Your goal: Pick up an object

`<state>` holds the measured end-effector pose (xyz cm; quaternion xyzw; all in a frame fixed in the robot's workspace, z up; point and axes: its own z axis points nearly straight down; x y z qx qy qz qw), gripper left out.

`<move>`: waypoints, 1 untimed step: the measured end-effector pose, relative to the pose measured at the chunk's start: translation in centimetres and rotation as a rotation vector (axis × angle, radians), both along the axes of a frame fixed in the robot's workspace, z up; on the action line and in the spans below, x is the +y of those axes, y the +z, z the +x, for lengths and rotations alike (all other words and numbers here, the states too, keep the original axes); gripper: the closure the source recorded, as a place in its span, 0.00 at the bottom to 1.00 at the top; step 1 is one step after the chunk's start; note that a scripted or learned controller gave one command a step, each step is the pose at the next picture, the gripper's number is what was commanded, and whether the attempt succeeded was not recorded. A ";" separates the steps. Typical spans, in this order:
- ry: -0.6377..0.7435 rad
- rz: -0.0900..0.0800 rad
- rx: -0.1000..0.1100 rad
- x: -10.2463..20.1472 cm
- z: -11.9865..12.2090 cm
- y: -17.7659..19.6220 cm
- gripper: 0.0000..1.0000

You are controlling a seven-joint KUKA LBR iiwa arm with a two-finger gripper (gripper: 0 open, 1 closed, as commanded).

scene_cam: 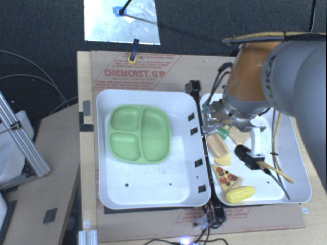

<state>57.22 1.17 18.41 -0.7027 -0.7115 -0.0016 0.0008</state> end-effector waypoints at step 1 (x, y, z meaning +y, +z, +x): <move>-0.005 -0.001 -0.013 1.5 -2.8 12.5 1.00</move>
